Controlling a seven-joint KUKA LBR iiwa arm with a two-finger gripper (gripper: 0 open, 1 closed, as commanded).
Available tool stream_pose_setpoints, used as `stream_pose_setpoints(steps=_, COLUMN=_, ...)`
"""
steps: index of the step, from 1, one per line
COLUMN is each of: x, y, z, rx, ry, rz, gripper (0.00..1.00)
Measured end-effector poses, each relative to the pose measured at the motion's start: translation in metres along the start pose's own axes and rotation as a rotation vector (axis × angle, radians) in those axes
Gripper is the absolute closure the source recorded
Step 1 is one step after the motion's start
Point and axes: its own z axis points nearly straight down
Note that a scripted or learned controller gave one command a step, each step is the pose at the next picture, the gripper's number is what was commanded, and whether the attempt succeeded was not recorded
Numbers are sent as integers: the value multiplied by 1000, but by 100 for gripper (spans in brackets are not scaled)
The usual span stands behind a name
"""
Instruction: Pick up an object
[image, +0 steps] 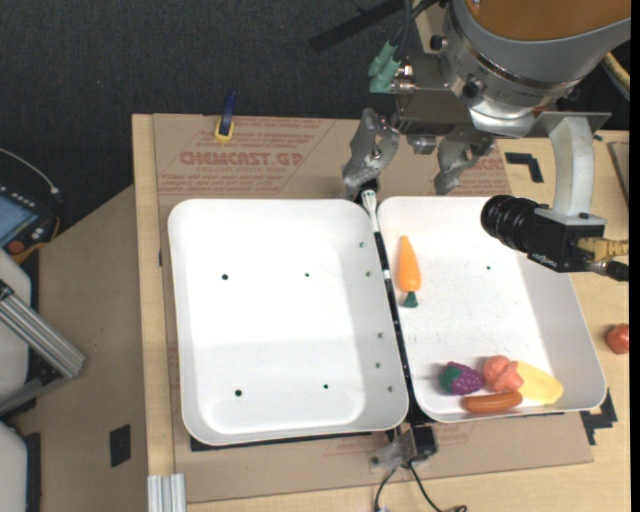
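The shallow white plastic bin on the left (270, 320) is lying bare apart from a few dark dots on its floor, so nothing there is asking to be picked. Moving rightward, the claw (410, 165) is hanging above the far rim where the two bins meet, its two grey fingers (368, 160) standing apart with nothing between them. Just below it, in the right-hand white bin (470, 240), the orange toy carrot with its green stub (407, 265) is lying alone near the dividing edge (the easiest target, I would say). A good attempt is going to mean coming straight down over the carrot's middle and closing across its narrow width. Further right and nearer, a purple grape bunch (461, 378), a red sausage (490, 402), a pink lump (503, 373) and a yellow piece (540, 385) are crowding together, touching, and so are riskier to grip cleanly.
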Motion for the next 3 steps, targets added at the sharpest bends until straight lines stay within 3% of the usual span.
stream_pose_setpoints(steps=1, x=54, y=8, z=2, rx=1, ry=1, rz=-2, gripper=0)
stream_pose_setpoints(steps=2, x=52, y=9, z=-9, rx=-3, ry=2, rz=0, gripper=100)
stream_pose_setpoints(steps=3, x=74, y=-2, z=68, rx=15, ry=-5, rz=0, gripper=100)
